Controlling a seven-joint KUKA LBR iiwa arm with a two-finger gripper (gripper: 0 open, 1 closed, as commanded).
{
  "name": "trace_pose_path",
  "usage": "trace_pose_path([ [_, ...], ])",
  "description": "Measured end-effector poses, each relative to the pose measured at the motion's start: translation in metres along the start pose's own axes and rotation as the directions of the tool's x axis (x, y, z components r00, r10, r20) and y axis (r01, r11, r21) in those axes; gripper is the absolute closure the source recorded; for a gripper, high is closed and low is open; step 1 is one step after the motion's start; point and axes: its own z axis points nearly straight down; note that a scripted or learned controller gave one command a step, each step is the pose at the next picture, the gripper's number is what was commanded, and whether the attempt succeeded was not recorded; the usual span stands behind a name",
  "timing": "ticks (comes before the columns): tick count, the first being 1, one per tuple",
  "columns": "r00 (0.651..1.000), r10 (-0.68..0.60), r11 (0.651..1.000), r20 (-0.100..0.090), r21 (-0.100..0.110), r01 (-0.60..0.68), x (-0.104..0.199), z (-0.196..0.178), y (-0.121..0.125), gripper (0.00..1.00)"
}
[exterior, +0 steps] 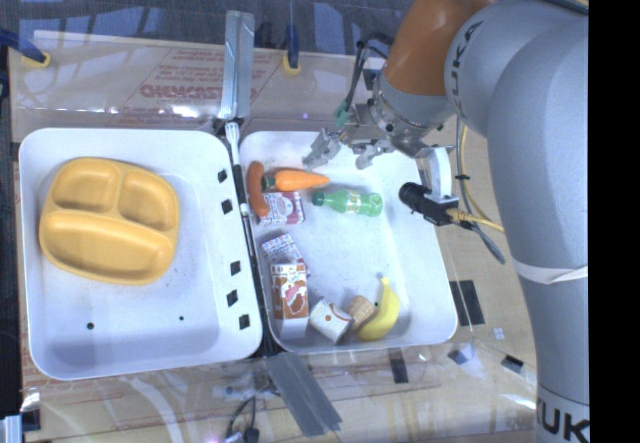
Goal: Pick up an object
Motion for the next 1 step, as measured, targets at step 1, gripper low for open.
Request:
trace_pose_path([
  [1,0.992,-0.123,0.992,0.000,-0.006,0.123,0.0025,0.0939,0.0158,0.00],
])
